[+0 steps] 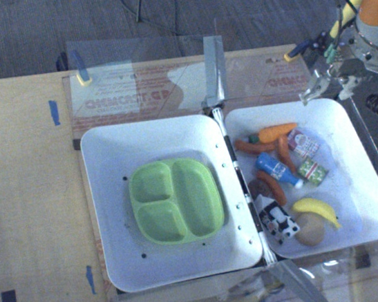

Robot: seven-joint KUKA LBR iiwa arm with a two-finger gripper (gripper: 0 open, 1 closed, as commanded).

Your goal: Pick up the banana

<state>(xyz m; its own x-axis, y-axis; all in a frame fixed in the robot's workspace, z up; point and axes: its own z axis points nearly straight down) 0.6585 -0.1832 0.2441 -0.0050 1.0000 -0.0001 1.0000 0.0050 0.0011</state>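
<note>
Lying near the front of the right bin (368, 156), the banana (317, 210) touches a brownish round fruit (310, 231). The gripper (325, 88) hovers over the bin's far corner, fingers spread, holding nothing.

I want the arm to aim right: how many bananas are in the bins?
1. The banana lies near the front of the right bin, touching a brownish round item. Another could hide under the clutter, though none shows.

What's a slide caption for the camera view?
Gripper hovers over the right bin's far corner; banana lies untouched near its front, beside a potato.
</note>
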